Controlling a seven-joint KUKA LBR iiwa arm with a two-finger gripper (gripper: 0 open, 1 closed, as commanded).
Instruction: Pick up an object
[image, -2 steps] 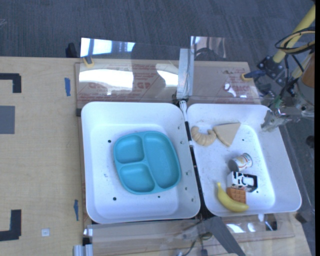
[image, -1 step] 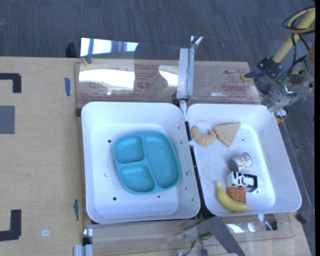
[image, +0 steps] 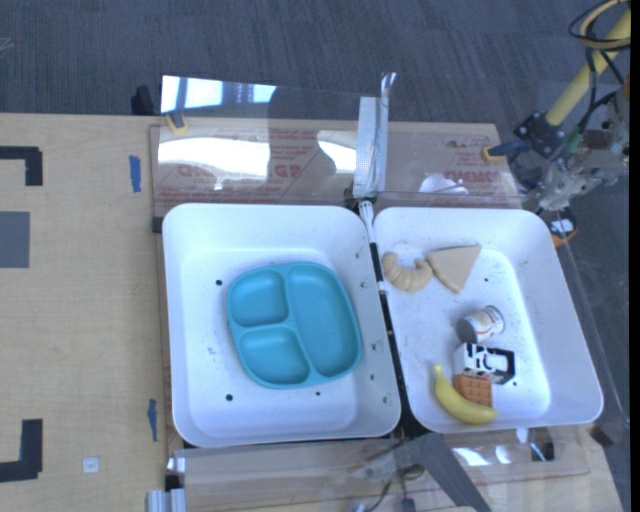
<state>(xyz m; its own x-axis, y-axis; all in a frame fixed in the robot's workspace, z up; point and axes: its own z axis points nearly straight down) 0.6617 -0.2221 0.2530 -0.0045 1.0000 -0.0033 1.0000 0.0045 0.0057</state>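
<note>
Item 1: left bin (image: 190, 300), white, shallow. You have in it a teal divided plate (image: 292, 323) with three compartments, lying flat near the bin's middle.

Item 2: right bin (image: 560, 330), white, touching the left bin along the centre seam. You have here:
- a croissant (image: 406, 270), far-left corner area;
- a tan wedge-shaped piece (image: 454, 264), just beside the croissant on its right;
- a small can (image: 481, 324) lying on its side, near the middle;
- a black-and-white block (image: 488, 359), just near of the can;
- an orange waffle-patterned piece (image: 473, 388), touching the block's near edge;
- a banana (image: 458, 400), at the near-left, touching the orange piece.

Item 3: gripper (image: 556, 190), at the far-right, above the bench beyond the right bin's far corner, well apart from all objects. You cannot tell its opening here.
</note>
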